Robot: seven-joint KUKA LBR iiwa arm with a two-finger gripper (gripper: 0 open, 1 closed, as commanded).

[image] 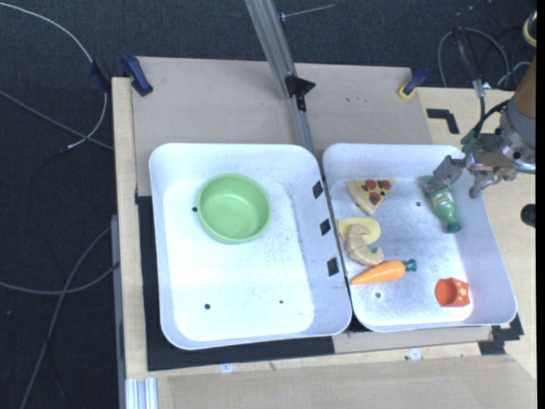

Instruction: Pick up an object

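Observation:
The right bin [494, 254] holds a pizza slice [372, 192], a yellow and tan toy piece [360, 239], a carrot [381, 271], a red-orange toy [452, 292] and a small green bottle [444, 210]. My gripper [461, 177] hangs over the bin's far right corner, just above the top end of the green bottle. It is open, with one finger on each side of the gap and nothing between them. The bottle lies on the bin floor below the fingertips.
The left bin [170, 254] holds a green bowl [234, 207]. A metal pole [272, 32] slants over the bench's back, ending at the divide between the bins. Cables lie on the dark floor around the bench.

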